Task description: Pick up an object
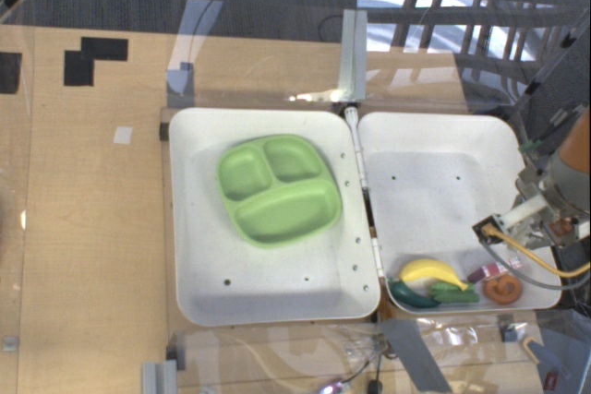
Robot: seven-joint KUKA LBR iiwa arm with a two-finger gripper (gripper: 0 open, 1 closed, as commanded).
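Observation:
The right bin [434,171] holds a cluster of small things along its front edge: a yellow banana [428,272], a green piece [454,293] lying on a dark teal piece [406,295], a small pink item [484,273] and a brown-orange ring [503,289]. My gripper [552,221] hangs over the right rim of this bin, above and to the right of the ring and pink item. Nothing shows in its grasp.
In the left bin [199,281] a green divided plate [277,189] lies tilted near the middle. A metal divider [362,198] separates the two bins. The back and middle floor of the right bin is bare white.

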